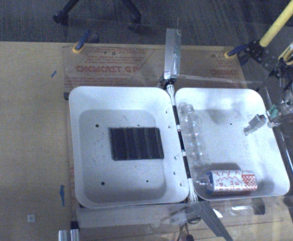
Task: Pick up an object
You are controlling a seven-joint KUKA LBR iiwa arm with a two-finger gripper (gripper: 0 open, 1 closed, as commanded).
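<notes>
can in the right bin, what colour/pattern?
Silver can with red and white print, lying on its side; camera view.

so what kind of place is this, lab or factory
Most likely a robotics lab test bench: two white bins clamped on a wooden table, a tripod base on carpet behind, and test objects, a can and clear bottle.
</notes>
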